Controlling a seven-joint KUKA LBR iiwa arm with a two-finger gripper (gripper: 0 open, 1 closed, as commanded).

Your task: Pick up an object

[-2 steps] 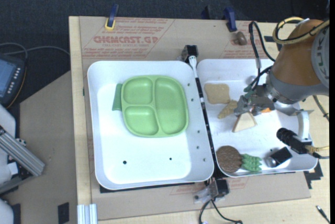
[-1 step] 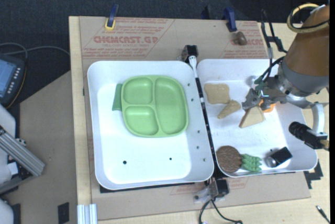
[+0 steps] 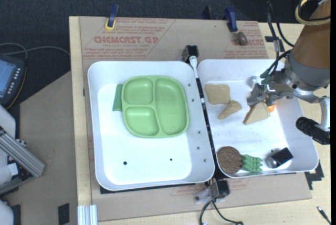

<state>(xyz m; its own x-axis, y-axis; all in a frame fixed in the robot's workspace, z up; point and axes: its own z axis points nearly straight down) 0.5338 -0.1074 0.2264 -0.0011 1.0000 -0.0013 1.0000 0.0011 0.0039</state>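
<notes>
My claw (image 3: 261, 93) hangs low in the right bin (image 3: 294, 69), and I cannot tell how it is set. Just beneath and a touch toward the bench's front lies the tan wedge (image 3: 256, 114), my likeliest pick; whether I am touching it I cannot say. Beside it, further from my arm, sit a smaller wedge (image 3: 229, 109) and a tan slab (image 3: 217, 93). I judge nothing lifted yet: the grasp and raise remain. My arm comes in from behind me, wrist bent down. Far off, the left bin (image 3: 105, 113) holds a green divided plate (image 3: 155, 105).
</notes>
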